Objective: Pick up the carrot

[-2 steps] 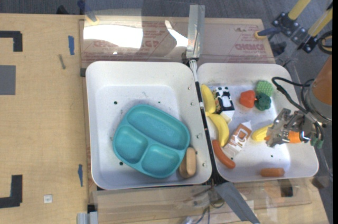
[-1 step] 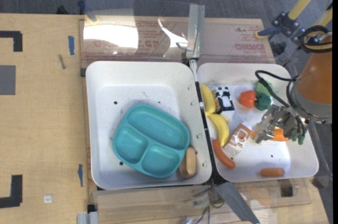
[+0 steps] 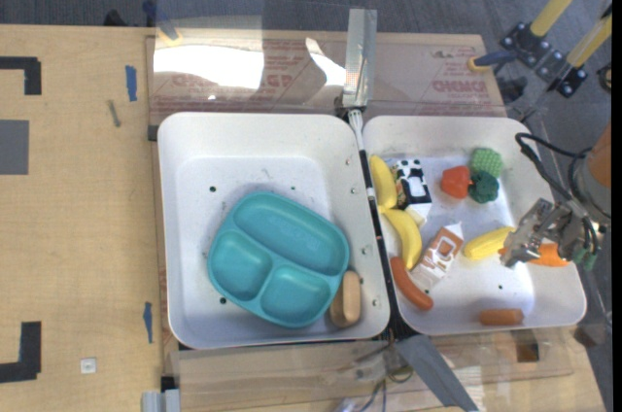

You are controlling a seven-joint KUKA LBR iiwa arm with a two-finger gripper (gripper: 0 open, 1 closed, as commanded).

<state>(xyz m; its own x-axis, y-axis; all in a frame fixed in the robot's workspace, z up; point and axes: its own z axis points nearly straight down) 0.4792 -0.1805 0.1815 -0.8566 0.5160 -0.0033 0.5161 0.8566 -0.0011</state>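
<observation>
One end effector (image 3: 533, 243) hangs low at the right side of the right bin (image 3: 575, 301), a grey, cluttered shape against the white floor. Whether it is open or closed cannot be told from this slanted view, and nothing can be said to be in its hold. Touching its lower right edge, or just under it, lies a small orange piece that I take for the carrot (image 3: 553, 256), with a hint of green at its right end close to the bin's wall.

It looks like a toy vegetable: probably light, stiff and smooth-skinned, so likely to skid or roll if pinched off-centre. The best hold is probably across the thick middle of the orange body, not the tapered tip or the green top, and the wall nearby leaves little room on that side.

Just to the left sits a yellow piece (image 3: 484, 246), near enough to be nudged. Lower in the frame lies a reddish sausage (image 3: 501, 315). Farther left, the left bin (image 3: 175, 206) holds a teal tray (image 3: 282, 255), and the counter (image 3: 68, 255) spreads beyond.
</observation>
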